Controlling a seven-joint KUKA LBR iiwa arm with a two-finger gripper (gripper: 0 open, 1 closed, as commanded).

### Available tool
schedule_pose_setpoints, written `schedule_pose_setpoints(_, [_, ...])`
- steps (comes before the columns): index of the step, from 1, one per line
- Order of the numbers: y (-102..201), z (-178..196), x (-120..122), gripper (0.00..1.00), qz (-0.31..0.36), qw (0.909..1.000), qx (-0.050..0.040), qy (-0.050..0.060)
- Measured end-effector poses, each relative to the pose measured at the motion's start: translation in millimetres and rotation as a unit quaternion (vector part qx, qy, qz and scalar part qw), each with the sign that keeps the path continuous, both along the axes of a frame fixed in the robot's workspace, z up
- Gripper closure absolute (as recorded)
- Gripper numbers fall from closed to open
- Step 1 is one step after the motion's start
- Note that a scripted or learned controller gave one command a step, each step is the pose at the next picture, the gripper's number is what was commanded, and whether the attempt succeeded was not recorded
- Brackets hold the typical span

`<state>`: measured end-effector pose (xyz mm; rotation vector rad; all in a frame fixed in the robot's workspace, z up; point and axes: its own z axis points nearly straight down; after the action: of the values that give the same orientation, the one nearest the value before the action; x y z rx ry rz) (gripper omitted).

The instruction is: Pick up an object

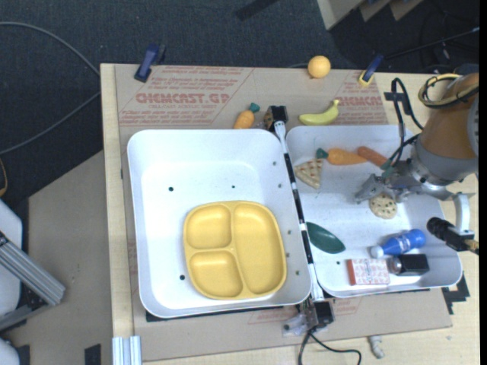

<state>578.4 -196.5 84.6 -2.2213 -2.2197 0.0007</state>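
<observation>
The gripper (380,189) hangs low in the right bin (346,276), its dark fingers spread on either side just above the cookie (383,206); nothing sits between them, and whether they touch the cookie cannot be told. The cookie is round, so it has no long axis, and it lies flat on the bin floor near the middle. Just behind the gripper lies the carrot (346,157), its long axis running left to right with the green end pointing left, and beside it an orange sausage (373,156) slanting down to the right. A pizza slice (309,173) lies near the bin's left wall. Nearer the camera are a green leaf (326,239), a blue bottle (402,242) lying on its side, a black block (413,263) and a red-and-white box (368,272). The left bin (152,204) holds a yellow tray (234,248). A banana (319,115) rests on the bench behind the bins.
</observation>
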Motion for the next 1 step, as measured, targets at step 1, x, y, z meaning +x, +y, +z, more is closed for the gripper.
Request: schedule_pose_setpoints(1, [-0.8, 13.2, 2.9, 1.0, 0.0, 1.0, -0.0019, -0.005])
